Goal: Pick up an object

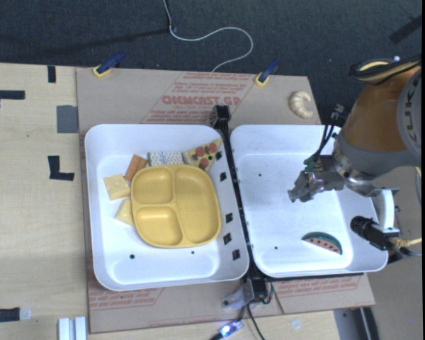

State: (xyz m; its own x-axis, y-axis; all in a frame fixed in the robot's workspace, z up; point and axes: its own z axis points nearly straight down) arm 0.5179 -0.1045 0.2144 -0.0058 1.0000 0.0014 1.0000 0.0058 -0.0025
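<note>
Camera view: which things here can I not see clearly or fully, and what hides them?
- Gripper, over the right bin: too small and dark to tell whether it holds anything.
- Flat pieces in the left bin: the yellow divided plate lies over them, so their full shapes are hidden.
- Robot arm: cut off by the right edge.
- Watermelon slice toy: small, details unclear.

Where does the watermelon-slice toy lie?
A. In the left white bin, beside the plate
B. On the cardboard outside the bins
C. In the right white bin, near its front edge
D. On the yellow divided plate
C: the red-and-green watermelon-slice toy lies on the floor of the right shallow white bin, near its front edge, below the end effector.
</note>
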